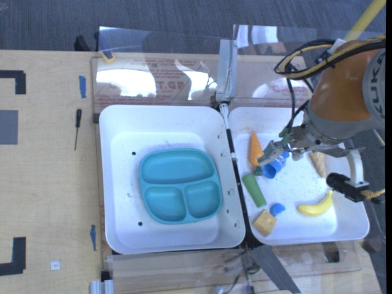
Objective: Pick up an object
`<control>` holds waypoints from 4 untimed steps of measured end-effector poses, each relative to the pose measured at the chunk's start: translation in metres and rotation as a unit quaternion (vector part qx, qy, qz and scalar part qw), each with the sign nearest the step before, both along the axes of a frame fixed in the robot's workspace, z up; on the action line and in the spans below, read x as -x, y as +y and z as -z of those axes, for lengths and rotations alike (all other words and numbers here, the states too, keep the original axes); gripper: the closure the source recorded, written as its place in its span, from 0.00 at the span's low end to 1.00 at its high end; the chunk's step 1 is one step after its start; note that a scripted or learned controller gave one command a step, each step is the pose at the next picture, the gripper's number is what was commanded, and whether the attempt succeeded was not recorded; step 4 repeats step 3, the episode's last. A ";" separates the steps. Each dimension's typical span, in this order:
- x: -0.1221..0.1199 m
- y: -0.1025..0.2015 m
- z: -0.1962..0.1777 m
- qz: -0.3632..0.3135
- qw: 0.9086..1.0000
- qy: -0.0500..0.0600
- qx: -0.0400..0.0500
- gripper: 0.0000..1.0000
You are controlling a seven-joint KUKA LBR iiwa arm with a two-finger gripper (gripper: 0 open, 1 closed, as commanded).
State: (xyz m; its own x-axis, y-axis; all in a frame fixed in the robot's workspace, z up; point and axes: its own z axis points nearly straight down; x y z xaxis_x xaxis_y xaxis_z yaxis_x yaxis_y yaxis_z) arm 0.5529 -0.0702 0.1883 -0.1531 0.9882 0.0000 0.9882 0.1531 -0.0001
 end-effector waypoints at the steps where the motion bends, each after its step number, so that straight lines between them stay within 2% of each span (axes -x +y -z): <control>1: -0.014 -0.033 0.099 -0.010 1.000 -0.004 0.000 0.00; 2: -0.014 -0.033 0.089 -0.010 1.000 -0.005 0.001 1.00; 3: -0.077 0.042 0.001 0.029 1.000 -0.002 0.001 1.00; 4: -0.077 0.042 0.001 0.029 1.000 -0.002 0.001 1.00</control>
